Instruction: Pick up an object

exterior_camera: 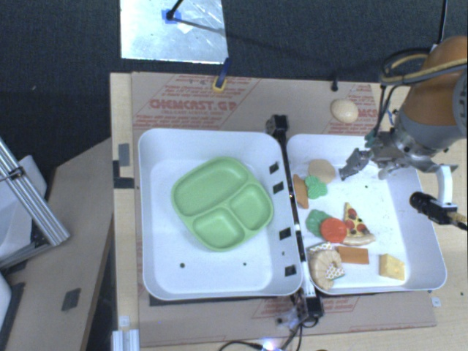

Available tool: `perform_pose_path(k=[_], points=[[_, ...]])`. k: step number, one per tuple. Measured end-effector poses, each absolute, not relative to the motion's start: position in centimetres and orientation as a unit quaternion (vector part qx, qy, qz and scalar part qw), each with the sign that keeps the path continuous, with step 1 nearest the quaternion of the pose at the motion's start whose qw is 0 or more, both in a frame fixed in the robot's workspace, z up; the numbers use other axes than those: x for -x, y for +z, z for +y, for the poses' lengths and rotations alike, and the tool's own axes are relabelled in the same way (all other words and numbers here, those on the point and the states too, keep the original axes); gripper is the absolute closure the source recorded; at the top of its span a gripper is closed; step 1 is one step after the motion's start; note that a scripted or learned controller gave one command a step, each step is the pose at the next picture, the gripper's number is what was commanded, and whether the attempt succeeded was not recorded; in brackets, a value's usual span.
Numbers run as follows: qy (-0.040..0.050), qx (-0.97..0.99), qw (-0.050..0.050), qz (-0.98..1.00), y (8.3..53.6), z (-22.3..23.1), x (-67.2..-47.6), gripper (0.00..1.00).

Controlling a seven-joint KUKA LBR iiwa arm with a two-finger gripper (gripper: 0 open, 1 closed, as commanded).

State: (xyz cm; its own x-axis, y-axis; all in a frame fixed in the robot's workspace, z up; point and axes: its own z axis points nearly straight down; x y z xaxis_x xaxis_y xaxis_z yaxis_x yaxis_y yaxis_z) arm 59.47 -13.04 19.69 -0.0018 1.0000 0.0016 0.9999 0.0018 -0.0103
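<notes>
Hovering over the right bin (431,265) near its back wall, gripper (356,163) with fingers spread and nothing between them. Lying just beside and below the fingertips, a tan cookie (321,170), not touching. Farther forward, pizza slice (356,224) and tomato (334,229). Resting in the left bin (157,269), green divided plate (222,202).
</notes>
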Motion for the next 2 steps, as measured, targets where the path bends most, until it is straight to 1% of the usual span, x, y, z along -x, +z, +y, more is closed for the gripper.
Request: perform_pose_path(k=[1, 2], points=[[-0.0005, 0.706, 0.0, -0.708, 20.3, -13.0, -59.8, 0.0], [0.0004, 0.706, 0.0, -0.708, 16.2, -12.8, -59.8, 0.0]])
